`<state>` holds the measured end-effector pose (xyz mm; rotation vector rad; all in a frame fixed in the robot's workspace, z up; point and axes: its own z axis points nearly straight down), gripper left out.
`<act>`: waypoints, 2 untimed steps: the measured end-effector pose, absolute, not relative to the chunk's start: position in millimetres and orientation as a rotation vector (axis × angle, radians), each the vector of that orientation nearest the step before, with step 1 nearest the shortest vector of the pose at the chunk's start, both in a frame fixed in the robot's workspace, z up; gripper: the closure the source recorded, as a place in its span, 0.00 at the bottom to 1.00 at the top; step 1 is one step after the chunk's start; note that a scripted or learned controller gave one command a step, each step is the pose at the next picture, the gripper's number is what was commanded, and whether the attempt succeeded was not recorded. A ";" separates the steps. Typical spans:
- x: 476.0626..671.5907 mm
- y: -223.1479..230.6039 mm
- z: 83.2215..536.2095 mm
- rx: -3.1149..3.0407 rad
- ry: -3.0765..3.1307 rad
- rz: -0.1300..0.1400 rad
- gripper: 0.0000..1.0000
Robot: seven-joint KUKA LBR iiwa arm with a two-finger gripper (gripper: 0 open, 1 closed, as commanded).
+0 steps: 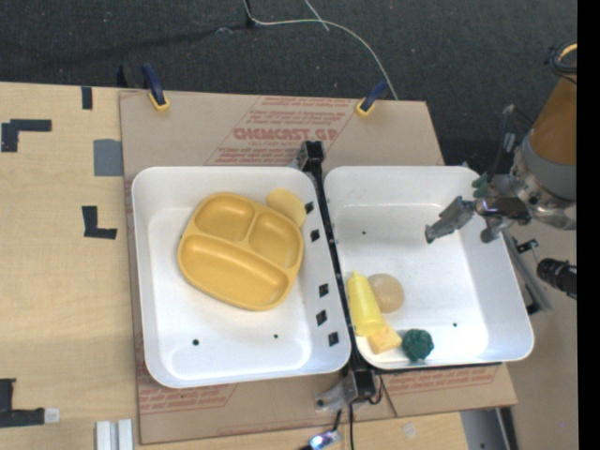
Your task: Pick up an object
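Fingers point(466, 221) spread apart and grasping nothing, hanging over the right bin's point(487, 279) upper right; the arm point(553, 148) enters from the frame's right edge. Bottle point(364, 306), ball point(386, 292) and green lump point(417, 344) lie lower left in that bin.

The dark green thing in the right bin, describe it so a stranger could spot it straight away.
Look in the right white bin, at its near edge. Three things cluster there; the small dark green lumpy ball lies rightmost, beside the yellow bottle and below the pale round disc. It alone is green.
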<state>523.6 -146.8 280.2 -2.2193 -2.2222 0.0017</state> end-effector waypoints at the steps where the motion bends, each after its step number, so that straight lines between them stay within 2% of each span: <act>1: 524.8 -136.0 224.1 -2.216 -2.219 0.006 0.00; 2: 527.2 -136.2 159.9 -2.216 -2.217 0.008 0.00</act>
